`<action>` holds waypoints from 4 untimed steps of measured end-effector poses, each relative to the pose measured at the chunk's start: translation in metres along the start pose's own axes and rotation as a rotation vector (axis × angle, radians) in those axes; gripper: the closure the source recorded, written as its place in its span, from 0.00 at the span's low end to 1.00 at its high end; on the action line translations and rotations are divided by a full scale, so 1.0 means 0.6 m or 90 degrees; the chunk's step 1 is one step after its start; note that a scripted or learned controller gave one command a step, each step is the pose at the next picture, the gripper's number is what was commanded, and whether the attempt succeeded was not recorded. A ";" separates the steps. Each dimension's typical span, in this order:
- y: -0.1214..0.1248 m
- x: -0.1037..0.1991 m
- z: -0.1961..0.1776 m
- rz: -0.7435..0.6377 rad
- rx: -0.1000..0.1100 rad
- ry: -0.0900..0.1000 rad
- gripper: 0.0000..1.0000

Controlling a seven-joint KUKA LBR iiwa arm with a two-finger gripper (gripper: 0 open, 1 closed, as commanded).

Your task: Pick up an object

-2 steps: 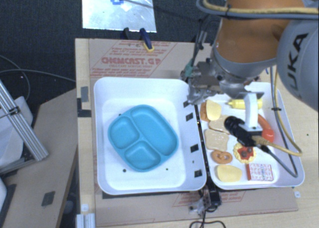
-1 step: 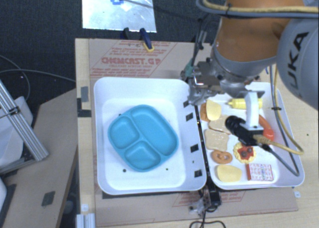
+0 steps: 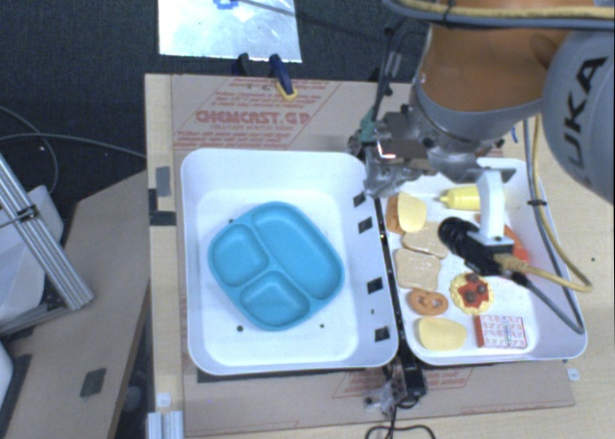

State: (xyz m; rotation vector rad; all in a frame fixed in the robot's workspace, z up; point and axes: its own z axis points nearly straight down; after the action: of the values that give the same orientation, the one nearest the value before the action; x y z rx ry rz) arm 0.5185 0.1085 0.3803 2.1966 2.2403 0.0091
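Beneath the bench's right bin, the tool, grip state unclear, hovers just above-left of the yellow wedge.

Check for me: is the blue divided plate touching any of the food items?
Apart. The camera view shows the blue divided plate alone in the left bin, while the food items lie in the right bin, across the rims between.

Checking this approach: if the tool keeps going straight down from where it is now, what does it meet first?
Probably the pale yellow piece at the right bin's upper left corner, just below the tool. Depth is unclear from this single view.
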 end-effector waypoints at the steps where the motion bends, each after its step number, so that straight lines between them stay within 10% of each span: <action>1: 0.042 0.059 0.009 0.009 0.002 0.000 1.00; 4: 0.044 0.057 -0.047 -0.002 -0.001 0.000 1.00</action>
State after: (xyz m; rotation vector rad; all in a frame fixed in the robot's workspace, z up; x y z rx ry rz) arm 0.5438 0.1429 0.4085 2.1913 2.2432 0.0103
